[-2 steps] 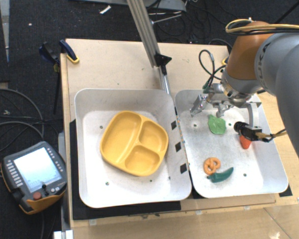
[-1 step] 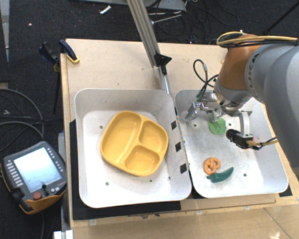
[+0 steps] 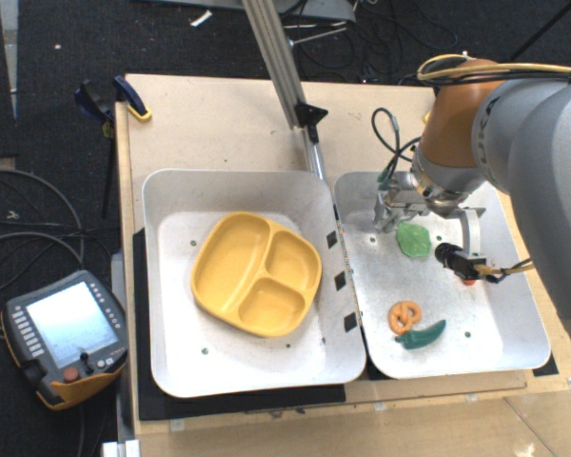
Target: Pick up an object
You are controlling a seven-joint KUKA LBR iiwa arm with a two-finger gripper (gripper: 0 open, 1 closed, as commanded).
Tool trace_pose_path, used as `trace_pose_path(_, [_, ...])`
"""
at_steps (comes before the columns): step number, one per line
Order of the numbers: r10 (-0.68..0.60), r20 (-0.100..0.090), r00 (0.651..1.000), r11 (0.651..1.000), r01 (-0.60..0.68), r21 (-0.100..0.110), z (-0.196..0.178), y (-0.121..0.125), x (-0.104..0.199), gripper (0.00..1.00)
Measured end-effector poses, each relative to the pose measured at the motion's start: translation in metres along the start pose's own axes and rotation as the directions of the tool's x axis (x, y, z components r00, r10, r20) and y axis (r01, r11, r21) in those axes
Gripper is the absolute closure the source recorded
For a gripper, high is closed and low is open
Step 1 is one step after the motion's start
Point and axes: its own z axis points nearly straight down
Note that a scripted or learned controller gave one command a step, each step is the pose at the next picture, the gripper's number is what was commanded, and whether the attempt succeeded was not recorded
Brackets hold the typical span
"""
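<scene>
**Nearly at the green piece, but the grab could slip**

Seen from above, two white bins sit side by side on a counter (image 3: 219,112). The left bin (image 3: 171,198) holds a yellow divided plate (image 3: 257,272). In the right bin (image 3: 514,341), the gripper (image 3: 397,208) hangs just beside a light green piece (image 3: 414,240); whether it is spread or pressed together I cannot tell. Nearer the front lie an orange pretzel (image 3: 404,315) touching a dark green pepper (image 3: 423,334). Closing off-centre would likely nudge the piece aside.
</scene>
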Motion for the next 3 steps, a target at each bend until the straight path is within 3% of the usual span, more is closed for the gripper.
trace_pose_path(2, [0.001,0.000,1.000,1.000,-0.001,-0.004,-0.104,-0.007,-0.003,1.00])
trace_pose_path(3, [-0.001,-0.001,1.000,1.000,0.001,0.001,-0.101,-0.006,-0.002,1.00])
